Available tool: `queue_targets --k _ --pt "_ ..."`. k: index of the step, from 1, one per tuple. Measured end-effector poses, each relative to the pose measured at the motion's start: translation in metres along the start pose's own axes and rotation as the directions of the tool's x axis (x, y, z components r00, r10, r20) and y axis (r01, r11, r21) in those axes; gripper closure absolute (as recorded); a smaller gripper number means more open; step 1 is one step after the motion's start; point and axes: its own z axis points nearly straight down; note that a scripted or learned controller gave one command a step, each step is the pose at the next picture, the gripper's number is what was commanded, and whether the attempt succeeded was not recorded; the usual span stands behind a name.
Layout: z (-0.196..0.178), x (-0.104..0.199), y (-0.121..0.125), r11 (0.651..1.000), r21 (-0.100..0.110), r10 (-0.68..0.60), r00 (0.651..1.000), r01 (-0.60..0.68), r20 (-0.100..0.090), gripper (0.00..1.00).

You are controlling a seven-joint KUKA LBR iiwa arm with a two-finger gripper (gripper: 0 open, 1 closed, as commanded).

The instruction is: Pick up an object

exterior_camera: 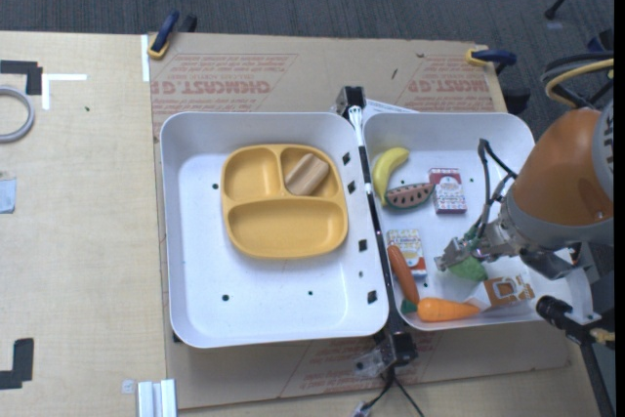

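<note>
The bench (pixel 78 239) is the largest thing, a pale wooden surface with a sheet of brown cardboard (pixel 322 73) lying on it under the bins. Two shallow white bins stand side by side on the cardboard and touch along their inner walls. The left bin (pixel 195 298) holds a yellow divided plate (pixel 283 229), and in the upper right compartment of this plate lies a small brown piece that looks like bread (pixel 307 174).

The arm (pixel 571 181) comes from the right, and its orange band hangs over the right side of the right bin (pixel 508 127). The gripper (pixel 459 257) is low in this bin, just above a small green object (pixel 470 270) that lies near the lower wall. I cannot tell if it is open or closed, and no object is seen inside it.

The other things in the right bin are smaller. A yellow banana (pixel 386 168) lies in the upper left part, with a watermelon slice (pixel 409 195) just below it. A red and white box (pixel 448 191) is beside the slice. A small carton (pixel 405 244) lies lower, and a thin red-orange stick (pixel 402 274) touches it. An orange carrot (pixel 447 311) lies at the bottom wall, and a small brown packet (pixel 508 291) is near it on the right.
</note>
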Motion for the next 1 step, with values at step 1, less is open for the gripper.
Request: queue_targets --k 1 --pt "-0.1188 0.0526 0.0084 0.997 0.006 0.079 0.997 -0.079 0.0 1.0"
